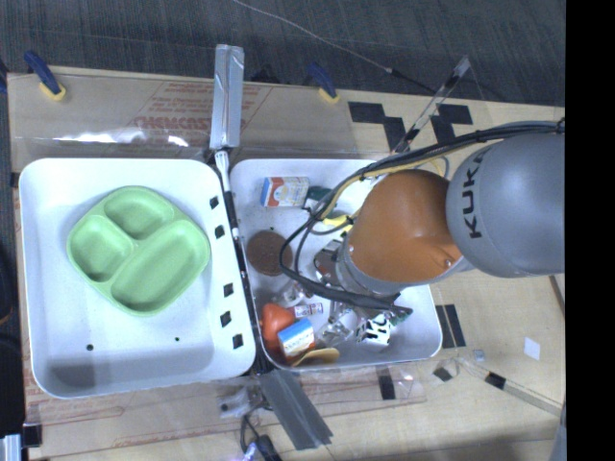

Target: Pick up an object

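Grey arm (500,209) over rt bin (423,339)

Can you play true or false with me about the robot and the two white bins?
1. The green plate lies in the left bin. True.
2. The green plate has three sections. True.
3. The robot arm hangs over the left bin. False: it is over the right bin.
4. The brown round thing sits on the green plate. False: it is in the right bin.
5. A small white and orange box lies near the right bin's far edge. True.
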Motion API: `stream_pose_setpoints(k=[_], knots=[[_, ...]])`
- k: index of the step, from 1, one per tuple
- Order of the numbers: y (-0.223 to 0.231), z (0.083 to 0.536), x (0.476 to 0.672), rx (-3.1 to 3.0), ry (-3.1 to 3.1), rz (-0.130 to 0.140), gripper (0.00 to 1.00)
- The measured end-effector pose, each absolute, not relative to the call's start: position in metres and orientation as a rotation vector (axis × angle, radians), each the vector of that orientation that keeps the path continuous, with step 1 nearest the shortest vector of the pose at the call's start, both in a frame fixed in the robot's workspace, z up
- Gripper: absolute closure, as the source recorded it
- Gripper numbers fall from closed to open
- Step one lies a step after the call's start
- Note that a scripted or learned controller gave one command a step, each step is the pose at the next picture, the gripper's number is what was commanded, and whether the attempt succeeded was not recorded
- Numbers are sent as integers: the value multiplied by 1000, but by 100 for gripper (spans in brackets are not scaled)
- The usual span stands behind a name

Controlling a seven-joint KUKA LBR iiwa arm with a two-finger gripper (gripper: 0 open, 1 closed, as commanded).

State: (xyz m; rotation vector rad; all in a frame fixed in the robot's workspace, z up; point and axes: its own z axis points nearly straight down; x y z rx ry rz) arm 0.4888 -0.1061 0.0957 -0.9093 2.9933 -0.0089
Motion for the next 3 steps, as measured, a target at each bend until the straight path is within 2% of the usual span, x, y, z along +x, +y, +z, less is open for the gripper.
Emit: stream_pose_setpoints(k=[1,2,3], knots=[[-90,93,627,-722,3052,-1,0],[-93,105,628,-725,3049,-13,100],[4,195,637,-424,3106,0,100]])
